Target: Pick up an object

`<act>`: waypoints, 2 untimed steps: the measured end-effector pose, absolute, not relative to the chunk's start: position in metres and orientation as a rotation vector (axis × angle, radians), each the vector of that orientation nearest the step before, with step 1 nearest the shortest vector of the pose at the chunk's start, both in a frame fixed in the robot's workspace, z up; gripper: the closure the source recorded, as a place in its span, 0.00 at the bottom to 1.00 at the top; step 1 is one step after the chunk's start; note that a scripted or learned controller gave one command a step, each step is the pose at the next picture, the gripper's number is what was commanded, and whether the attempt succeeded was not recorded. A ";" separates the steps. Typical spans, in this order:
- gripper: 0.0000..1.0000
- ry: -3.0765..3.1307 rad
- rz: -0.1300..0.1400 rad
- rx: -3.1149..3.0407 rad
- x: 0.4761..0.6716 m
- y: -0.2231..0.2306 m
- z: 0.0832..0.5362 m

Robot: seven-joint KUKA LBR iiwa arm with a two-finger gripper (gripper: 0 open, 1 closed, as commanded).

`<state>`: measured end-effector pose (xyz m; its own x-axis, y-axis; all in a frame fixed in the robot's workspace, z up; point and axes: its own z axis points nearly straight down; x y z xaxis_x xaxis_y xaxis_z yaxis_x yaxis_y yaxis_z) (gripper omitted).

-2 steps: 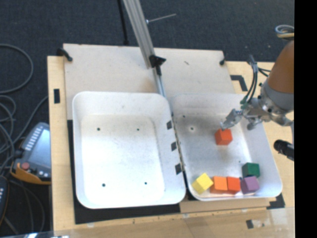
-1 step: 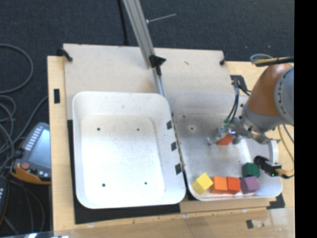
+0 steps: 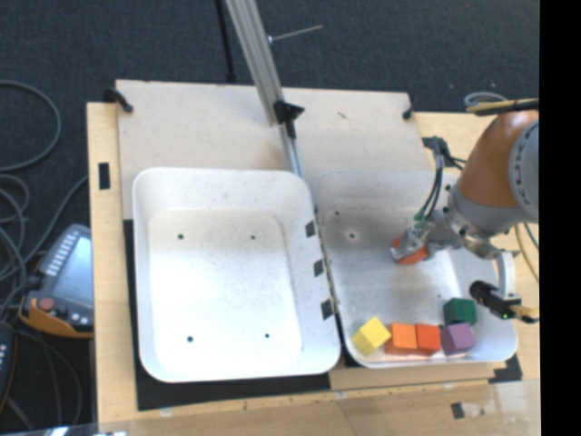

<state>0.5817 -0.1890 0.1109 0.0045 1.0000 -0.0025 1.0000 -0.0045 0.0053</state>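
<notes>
Gripper (image 3: 410,246) low in the right bin (image 3: 363,198), clamped on a small orange-red object (image 3: 413,256), yellow block (image 3: 371,334), two orange blocks (image 3: 416,338), purple block (image 3: 457,338), green block (image 3: 460,312) along the near wall

Yellow block (image 3: 371,333), green block (image 3: 460,312)

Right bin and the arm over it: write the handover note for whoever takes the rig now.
Gripper: low over the right bin, middle area; an orange-red piece sits at its tip, grasp unconfirmed.
Along the bin's near wall: yellow block, two orange blocks, purple block, with a green block just behind.
Left bin: not involved.
Done: arm lowered into the bin.
Left: confirm a grasp, lift an object out.
</notes>
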 end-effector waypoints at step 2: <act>1.00 2.228 0.006 2.212 0.552 -0.069 0.199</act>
